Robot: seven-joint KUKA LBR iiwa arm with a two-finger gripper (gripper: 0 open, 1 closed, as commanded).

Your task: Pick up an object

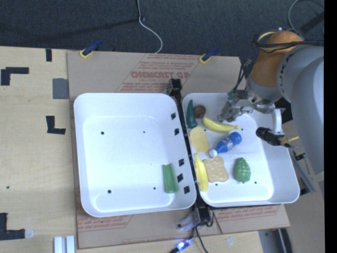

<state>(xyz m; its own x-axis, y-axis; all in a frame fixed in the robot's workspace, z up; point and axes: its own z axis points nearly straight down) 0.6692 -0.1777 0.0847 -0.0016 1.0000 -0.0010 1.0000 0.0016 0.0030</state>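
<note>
The grey two-finger gripper hangs over the upper part of the right white plastic bin, in the right half of the frame; whether it is open or closed cannot be told, and nothing is seen held in it. Just below it lies a yellow toy banana, with a small brown round piece and a dark green pepper-like piece to its left. Further down are a blue and white bottle, a pale yellow disc, a tan toast-like slab, a long yellow piece and a knobbly green fruit. The left white bin holds a green stick near its lower right corner. The cardboard sheet beneath reads "CHEMCAST" in red print.
</note>
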